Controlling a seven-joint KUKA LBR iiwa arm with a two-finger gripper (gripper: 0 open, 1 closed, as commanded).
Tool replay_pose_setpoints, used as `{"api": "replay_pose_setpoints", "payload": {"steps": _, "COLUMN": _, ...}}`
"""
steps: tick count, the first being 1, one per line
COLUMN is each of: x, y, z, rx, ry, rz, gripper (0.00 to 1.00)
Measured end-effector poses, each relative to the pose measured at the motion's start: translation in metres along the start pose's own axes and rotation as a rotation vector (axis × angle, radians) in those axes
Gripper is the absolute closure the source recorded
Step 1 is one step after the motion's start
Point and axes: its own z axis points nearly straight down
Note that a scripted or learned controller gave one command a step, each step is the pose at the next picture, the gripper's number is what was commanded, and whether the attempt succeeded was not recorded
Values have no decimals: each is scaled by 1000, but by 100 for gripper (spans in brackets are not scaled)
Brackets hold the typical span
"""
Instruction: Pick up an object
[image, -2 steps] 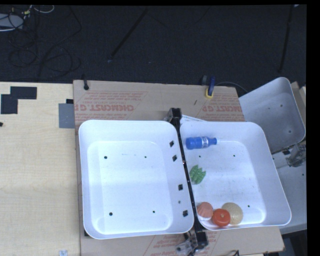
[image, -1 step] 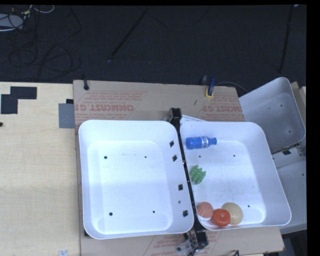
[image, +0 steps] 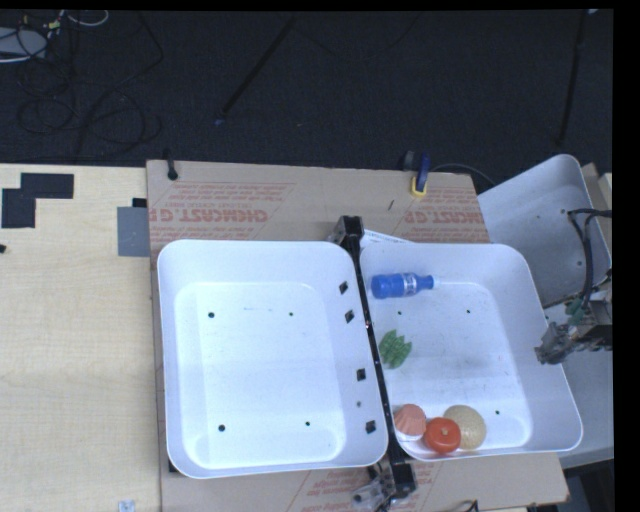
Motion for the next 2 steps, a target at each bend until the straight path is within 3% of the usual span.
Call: {"api": "replay_pose_setpoints", "payload": {"steps": 2, "x": 0, "y": 1, "z": 6, "rx": -8, "ry": -3, "rz": 1, "gripper": 100}}
